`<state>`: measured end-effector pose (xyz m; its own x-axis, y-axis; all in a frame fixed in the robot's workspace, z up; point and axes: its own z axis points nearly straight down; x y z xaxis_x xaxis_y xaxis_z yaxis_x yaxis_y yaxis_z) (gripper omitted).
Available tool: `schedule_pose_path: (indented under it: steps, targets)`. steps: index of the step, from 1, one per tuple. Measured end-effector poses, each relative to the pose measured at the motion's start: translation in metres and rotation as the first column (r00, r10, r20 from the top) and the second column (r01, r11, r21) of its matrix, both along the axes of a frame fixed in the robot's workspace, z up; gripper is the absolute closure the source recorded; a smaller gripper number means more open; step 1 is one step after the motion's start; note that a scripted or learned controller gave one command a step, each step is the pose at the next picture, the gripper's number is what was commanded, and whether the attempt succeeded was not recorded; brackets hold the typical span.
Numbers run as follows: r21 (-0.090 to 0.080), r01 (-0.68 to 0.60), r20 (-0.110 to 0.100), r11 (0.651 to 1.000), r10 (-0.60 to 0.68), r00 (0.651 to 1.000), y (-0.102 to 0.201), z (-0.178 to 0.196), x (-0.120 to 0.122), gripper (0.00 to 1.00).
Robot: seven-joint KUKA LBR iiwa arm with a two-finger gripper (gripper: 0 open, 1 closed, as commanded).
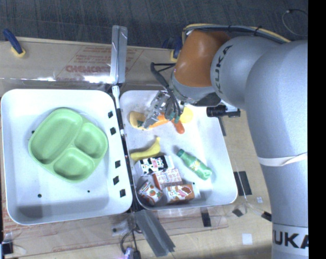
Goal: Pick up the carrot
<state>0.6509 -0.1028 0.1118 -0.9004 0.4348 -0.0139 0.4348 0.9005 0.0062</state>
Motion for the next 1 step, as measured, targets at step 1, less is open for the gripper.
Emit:
schedule_pose_path:
  steps: [1]
  targets:
    - [0.000,0.309,-0.013,0.951,-0.308,0.951,0.0658,0.1064,-0.0067,1.00]
